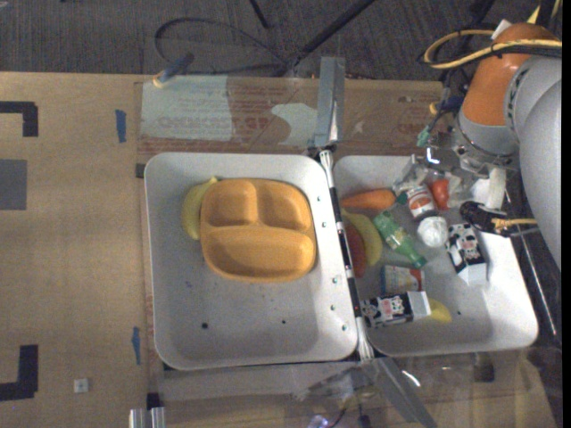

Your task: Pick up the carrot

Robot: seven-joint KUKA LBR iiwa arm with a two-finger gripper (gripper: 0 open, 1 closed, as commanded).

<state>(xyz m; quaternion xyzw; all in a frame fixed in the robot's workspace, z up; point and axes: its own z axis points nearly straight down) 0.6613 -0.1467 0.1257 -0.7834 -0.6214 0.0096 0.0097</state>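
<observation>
the arm (526, 87) hangs over the far side of the right bin (508, 315), orange band up top, wrist pointing down into the clutter. the gripper (426, 169) sits low at the bin's far edge, and whether it is open or closed i can't tell from this angle, the metal there is a blur of grey and glints.

the carrot (368, 200) lies on its side just left of the gripper, near it, no contact that i can make out, up against the divider between the bins. nothing shows between the gripper's tips.

right below the gripper a small bottle (419, 201) with a red patch stands close, and a green bottle (398, 239) slants down-left from there. a white ball (433, 231) rests just beyond the small bottle. a banana (368, 237) curves along the divider beneath the carrot. two cow-print cartons, one (466, 250) to the gripper's lower right, one (394, 308) well below near the front of the bin.

over in the left bin (178, 310), well apart from the gripper, an orange tray (257, 228) sits compartments up, with a yellow thing (191, 209) peeking from under its left edge.
</observation>
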